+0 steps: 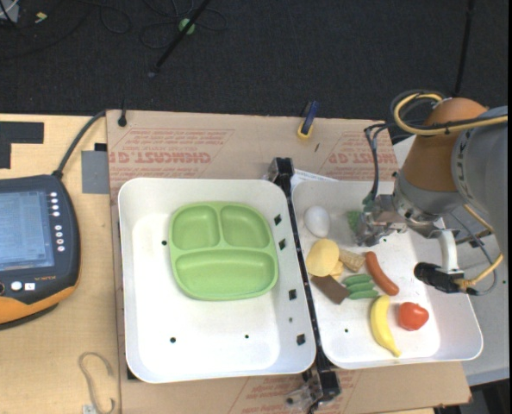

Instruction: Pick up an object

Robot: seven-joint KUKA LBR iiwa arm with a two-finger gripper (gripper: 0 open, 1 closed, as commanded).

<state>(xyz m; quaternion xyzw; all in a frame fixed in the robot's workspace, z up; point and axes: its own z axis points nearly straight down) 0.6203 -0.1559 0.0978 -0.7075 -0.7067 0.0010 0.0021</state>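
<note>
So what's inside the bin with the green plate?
The left bin holds just the green divided plate, whose compartments hold no food. Whatever lies under the plate is covered.

Right bin [463, 339] holds a white egg [317, 222], yellow lemon [322, 256], sausage [381, 273], green beans [359, 285], banana [383, 324], and red tomato [413, 316]
</note>
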